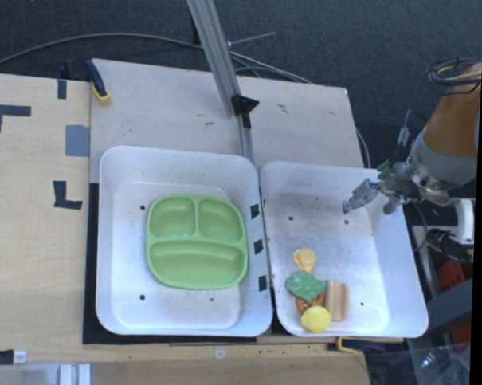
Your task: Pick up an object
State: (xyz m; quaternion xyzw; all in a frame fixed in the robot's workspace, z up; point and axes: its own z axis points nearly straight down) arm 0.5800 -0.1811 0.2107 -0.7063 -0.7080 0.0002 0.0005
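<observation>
Two shallow white plastic bins side by side on a pale wooden bench (pixel 31 242). Left bin (pixel 111 238): a light-green three-compartment plastic tray (pixel 196 242), flat at centre. Right bin (pixel 335 232): a cluster of small toy foods toward 6 o'clock, namely a pale yellow ruffled piece (pixel 304 258), a dark green leafy piece (pixel 304 285) just below and touching it, a tan-and-brown bun-shaped piece (pixel 336 300) at 3 o'clock of the green one, and a round yellow lemon-like piece (pixel 316 319) at the cluster's bottom. Two-finger grey gripper (pixel 354 202) at the right bin's 2 o'clock corner, well apart from the cluster, nothing between the fingers; spread of the fingers not discernible. No legible writing or labels.
</observation>
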